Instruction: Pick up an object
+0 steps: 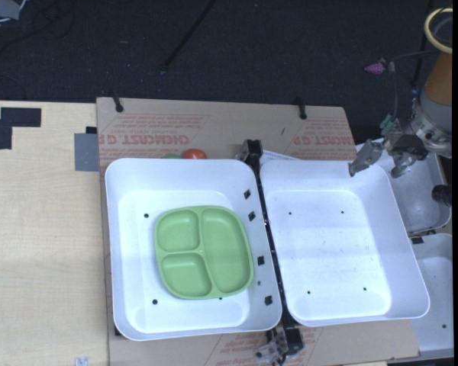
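I'm seeing my hand [382,158] hovering open and gripping nothing over the right bin's [343,311] far right corner. Well to its left and nearer the camera, the green divided plate [204,252] is lying flat in the left bin [130,280].

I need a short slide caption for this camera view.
End effector open above right bin rim; green divided plate lies in left bin.
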You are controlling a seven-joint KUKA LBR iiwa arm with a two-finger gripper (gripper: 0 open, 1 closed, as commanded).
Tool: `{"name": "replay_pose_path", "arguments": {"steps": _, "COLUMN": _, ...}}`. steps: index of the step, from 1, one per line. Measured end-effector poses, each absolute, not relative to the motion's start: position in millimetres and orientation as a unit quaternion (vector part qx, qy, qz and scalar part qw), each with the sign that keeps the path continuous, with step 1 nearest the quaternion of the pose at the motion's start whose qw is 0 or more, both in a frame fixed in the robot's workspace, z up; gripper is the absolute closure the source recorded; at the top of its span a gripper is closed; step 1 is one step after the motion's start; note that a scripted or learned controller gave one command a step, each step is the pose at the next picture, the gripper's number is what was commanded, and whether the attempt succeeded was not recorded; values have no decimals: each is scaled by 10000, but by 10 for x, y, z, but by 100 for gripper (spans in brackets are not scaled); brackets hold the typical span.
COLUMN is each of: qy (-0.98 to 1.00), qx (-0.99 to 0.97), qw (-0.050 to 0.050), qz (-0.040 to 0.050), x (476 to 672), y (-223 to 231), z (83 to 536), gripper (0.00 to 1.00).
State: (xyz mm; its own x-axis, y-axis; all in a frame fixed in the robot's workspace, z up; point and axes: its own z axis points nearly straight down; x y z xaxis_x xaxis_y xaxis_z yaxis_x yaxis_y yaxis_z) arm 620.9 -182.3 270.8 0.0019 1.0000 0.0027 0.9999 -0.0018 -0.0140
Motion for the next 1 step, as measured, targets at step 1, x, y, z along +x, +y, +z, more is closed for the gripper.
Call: {"name": "replay_pose_path", "arguments": {"steps": 1, "qy": -7072, "qx": -7070, "qw": 4, "qz": 4, "x": 6229, "y": -1821, "z": 2785, "gripper": 0}}
